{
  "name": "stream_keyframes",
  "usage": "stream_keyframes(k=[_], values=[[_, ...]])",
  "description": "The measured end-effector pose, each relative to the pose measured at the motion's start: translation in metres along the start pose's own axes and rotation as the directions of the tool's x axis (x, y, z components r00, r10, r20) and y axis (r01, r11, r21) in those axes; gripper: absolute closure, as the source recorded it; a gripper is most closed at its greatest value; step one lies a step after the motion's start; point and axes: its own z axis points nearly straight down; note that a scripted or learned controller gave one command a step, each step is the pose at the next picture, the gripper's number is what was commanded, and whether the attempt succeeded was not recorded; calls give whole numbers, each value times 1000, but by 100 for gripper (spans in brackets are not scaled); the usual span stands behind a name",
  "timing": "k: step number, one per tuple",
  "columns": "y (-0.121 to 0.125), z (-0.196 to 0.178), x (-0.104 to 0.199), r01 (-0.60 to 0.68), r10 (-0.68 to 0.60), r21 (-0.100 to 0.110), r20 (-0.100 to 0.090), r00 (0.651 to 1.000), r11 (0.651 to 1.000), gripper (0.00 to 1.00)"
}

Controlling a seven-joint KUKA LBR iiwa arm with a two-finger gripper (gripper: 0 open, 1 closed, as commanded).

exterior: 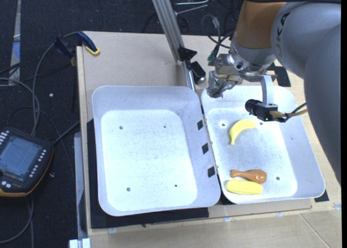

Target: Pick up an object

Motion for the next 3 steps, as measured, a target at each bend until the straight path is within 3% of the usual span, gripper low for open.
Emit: stream_keyframes(k=[1,2,3], values=[[14,-3,45,-1,1,0,0,1000,1000,100],[12,3,104,0,0,0,0,1000,1000,100],[13,3,101,-4,4,0,1,1000,1000,0]])
